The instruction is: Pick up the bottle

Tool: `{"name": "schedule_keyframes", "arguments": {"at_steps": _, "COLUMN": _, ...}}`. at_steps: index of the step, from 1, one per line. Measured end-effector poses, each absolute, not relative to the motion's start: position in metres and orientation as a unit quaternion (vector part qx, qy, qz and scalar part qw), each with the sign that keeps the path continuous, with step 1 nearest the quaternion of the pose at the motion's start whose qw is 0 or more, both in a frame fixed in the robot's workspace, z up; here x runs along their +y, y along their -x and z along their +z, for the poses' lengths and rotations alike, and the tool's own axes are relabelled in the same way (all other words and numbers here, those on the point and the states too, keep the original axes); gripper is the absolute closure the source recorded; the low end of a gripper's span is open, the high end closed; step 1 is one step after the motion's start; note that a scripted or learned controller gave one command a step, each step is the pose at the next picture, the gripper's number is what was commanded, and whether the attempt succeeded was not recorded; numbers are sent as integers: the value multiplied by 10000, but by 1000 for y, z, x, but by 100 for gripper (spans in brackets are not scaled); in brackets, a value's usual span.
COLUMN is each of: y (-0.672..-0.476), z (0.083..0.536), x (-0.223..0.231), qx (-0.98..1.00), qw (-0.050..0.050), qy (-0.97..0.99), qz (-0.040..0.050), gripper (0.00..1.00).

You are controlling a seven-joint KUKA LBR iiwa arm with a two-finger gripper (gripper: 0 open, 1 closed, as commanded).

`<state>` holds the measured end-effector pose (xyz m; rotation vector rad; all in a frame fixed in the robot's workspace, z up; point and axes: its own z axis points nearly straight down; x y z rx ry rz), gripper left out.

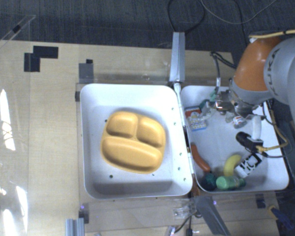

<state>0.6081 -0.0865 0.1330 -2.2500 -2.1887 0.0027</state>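
**Mia:** Where was the bottle point(248, 165)?

**Ben:** It lay on its side in the right bin point(278, 183), near the front corner. It was black and white. A yellow banana point(230, 164) lay just beside it, on the left.

**Mia:** And the claw point(225, 105)?

**Ben:** It hung over the back part of the right bin, well apart from the bottle. It was too small and blurry to tell if it was wide or narrow. Nothing could be seen in it.

**Mia:** What else was in that bin?

**Ben:** A red sausage point(200, 160) lay by the left wall. Some green things point(221, 182) sat at the front. A small packet point(196, 120) lay near the back, close to the claw.

**Mia:** And the left bin point(88, 146)?

**Ben:** It held a big yellow tray point(133, 141) with three parts. Both bins sat on the table point(39, 132).
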Motion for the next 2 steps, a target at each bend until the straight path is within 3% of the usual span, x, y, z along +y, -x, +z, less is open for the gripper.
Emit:
{"name": "schedule_keyframes", "arguments": {"at_steps": 1, "y": -670, "z": 102, "x": -115, "qx": -7252, "qw": -28, "qy": 6885, "qz": -29, "gripper": 0}}
{"name": "schedule_keyframes", "arguments": {"at_steps": 2, "y": -678, "z": 99, "x": -124, "qx": -7411, "qw": -27, "qy": 6713, "qz": -113, "gripper": 0}}
